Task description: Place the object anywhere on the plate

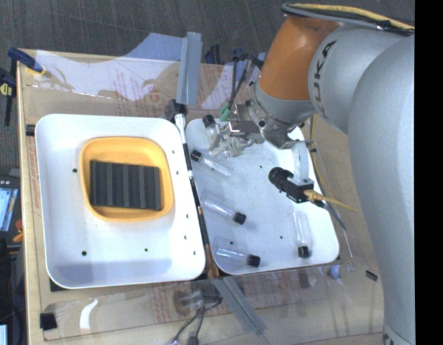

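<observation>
The hand [227,139] is seen low over the far left corner of the right bin [279,218]. Whether it is clenched or released cannot be told. Clear tubes with black caps are spread in this bin. The first tube [209,165] lies just beside the hand, the second tube [223,210] near the middle, the third tube [232,254] at the near edge, and the fourth tube [302,228] at the right side. The yellow plate [124,149], with a dark ribbed insert [126,184], is placed in the left bin [63,228], well apart from all tubes.
</observation>
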`<action>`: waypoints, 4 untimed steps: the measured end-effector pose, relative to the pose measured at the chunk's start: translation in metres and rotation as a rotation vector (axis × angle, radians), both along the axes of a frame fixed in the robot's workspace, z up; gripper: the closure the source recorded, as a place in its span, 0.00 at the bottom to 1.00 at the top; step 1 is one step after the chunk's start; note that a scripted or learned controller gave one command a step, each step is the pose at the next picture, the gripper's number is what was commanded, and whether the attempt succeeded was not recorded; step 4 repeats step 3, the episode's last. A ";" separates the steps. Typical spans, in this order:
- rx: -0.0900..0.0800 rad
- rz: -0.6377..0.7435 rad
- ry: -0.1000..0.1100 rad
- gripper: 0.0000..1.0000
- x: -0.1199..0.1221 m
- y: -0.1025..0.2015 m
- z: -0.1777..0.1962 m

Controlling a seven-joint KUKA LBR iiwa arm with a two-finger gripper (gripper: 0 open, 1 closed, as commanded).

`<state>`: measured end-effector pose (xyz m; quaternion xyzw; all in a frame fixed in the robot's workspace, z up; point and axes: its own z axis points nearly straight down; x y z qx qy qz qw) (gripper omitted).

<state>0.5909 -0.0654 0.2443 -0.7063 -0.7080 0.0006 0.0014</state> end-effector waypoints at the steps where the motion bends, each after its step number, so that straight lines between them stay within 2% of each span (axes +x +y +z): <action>1: 0.001 0.161 0.003 1.00 0.026 0.023 -0.037; 2: 0.000 0.228 -0.001 1.00 0.038 0.036 -0.047; 3: 0.000 0.228 -0.002 0.00 0.038 0.036 -0.047; 4: 0.000 0.228 -0.002 0.00 0.038 0.036 -0.047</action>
